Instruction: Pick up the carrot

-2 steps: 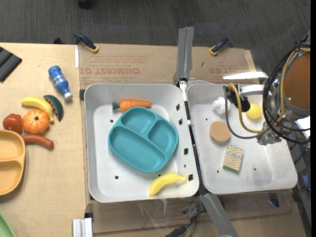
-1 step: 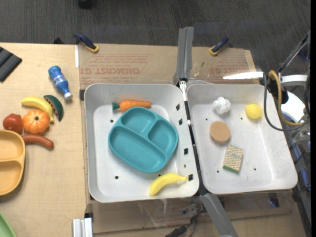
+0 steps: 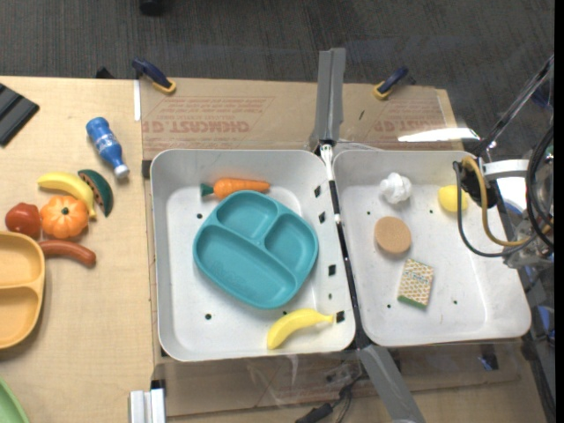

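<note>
Left bin (image 3: 167, 236) — carrot (image 3: 236, 186) at back

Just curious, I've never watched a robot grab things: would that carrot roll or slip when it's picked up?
The carrot looks like smooth toy plastic, so probably stiff, light, somewhat slippery. Its round, tapered body could roll if nudged, though the teal plate close beside it may stop it.

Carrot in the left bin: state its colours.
Orange carrot with a green stem end, seen in the camera view.

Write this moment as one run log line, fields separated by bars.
carrot: left bin, behind teal plate | untouched | arm: right edge
</note>
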`<state>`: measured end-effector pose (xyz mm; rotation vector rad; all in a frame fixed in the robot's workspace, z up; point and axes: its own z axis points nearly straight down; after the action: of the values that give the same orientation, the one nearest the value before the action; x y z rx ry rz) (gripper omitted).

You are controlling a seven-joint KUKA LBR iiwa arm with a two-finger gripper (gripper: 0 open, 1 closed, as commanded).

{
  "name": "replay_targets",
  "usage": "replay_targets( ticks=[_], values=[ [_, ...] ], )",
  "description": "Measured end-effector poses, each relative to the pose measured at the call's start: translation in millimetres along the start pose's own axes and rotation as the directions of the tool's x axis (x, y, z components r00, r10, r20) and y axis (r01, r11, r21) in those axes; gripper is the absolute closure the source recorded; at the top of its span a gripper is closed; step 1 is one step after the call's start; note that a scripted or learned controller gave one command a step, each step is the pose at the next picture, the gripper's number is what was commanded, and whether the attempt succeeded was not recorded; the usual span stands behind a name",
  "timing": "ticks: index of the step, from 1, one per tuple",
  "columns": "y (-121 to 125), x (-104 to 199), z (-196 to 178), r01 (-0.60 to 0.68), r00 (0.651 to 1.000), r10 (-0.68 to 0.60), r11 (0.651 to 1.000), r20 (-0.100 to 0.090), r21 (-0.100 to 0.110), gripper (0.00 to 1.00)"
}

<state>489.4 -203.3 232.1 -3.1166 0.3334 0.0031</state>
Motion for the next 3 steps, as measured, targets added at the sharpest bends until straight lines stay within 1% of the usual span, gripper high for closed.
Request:
replay_targets(
  ticks=[1,2,3],
  values=[
    [-29,18,23,0.011,1.0,-0.011,1.0,0.002,0.0,1.0],
    [18,0,-83,0.012,1.0,-0.011,1.0,-0.006,0.002,1.0],
    [17,0,1,-0.213,0.977,0.213,0.977,0.002,-0.001,1.0]
  ],
)
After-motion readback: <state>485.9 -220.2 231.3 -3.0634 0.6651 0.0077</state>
